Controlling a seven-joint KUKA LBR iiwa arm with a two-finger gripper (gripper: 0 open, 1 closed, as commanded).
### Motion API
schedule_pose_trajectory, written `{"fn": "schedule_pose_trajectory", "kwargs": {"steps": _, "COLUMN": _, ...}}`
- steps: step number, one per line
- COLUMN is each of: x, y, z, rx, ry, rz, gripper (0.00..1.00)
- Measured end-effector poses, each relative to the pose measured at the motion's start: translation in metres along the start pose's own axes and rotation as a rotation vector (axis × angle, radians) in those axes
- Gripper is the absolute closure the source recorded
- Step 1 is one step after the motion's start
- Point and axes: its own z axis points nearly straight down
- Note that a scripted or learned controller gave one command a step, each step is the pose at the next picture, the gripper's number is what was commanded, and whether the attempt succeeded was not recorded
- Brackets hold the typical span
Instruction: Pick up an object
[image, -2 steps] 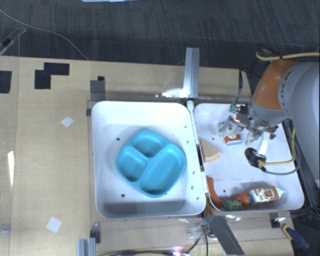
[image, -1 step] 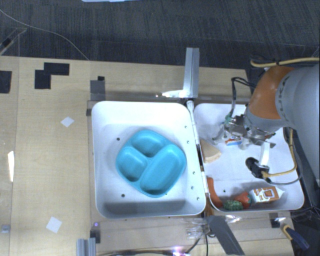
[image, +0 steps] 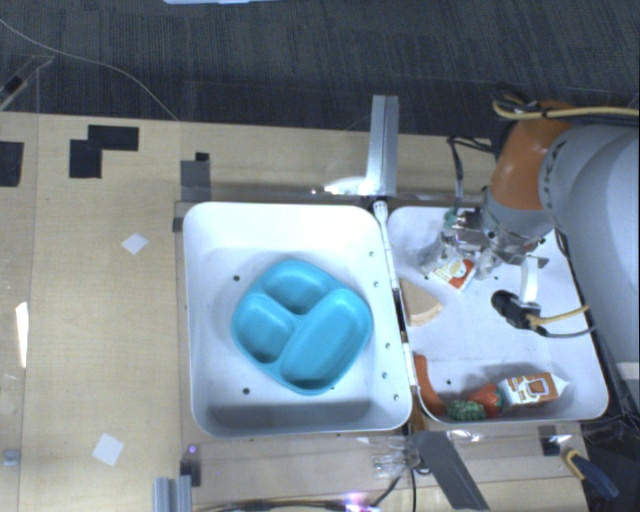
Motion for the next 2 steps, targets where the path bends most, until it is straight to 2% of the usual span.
{"fn": "schedule_pose_trajectory", "kwargs": {"steps": 1, "x": 0.0, "y": 0.0, "z": -0.01, "rx": 0.001, "ry": -0.001, "rz": -0.004, "gripper": 1.0}}
{"fn": "schedule_pose_trajectory", "kwargs": {"steps": 2, "x": 0.051, "y": -0.047, "z": -0.098, "rx": -0.023, "ry": 0.001, "rz": -0.054, "gripper": 1.0}}
